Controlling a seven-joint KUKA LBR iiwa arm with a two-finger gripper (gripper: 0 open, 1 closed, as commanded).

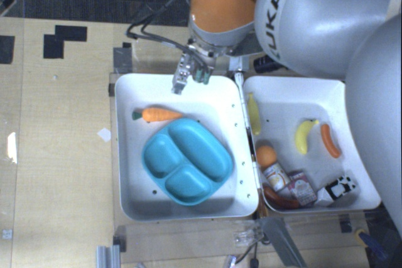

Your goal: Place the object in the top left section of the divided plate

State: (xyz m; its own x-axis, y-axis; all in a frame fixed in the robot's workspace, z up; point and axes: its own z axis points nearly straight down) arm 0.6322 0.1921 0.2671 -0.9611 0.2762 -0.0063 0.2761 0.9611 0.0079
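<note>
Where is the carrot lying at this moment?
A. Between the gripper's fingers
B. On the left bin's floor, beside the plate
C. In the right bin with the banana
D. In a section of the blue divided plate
B: the carrot lies on the left bin floor just off the blue divided plate, at its upper-left edge.

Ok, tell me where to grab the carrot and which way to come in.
Grip the carrot across its thick orange middle, coming straight down from above. It lies flat and roughly left-right in the left bin, apart from the blue divided plate, so fingers should close across its width.
</note>
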